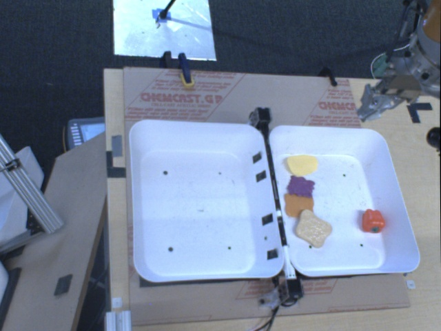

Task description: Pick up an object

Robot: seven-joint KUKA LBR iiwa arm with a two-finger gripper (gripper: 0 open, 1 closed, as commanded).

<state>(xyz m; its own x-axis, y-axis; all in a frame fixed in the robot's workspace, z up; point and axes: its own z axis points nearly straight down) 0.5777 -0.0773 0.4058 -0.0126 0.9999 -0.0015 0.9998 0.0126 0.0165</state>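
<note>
Camera view: end effector (372,104) hangs beyond right bin (396,185), grip state unclear.

From my remote feed I see two shallow white bins side by side on a cardboard sheet (207,96) printed with red lettering. The left bin (141,185) sits at nine o'clock, the right bin (396,185) at three o'clock, their inner rims touching along a line of black clips (267,219). At twelve o'clock a blue and yellow clamp (185,71) grips the cardboard's far edge, just below a shiny metal plate (186,40). An aluminium bar (27,188) slants in at nine o'clock.
</note>
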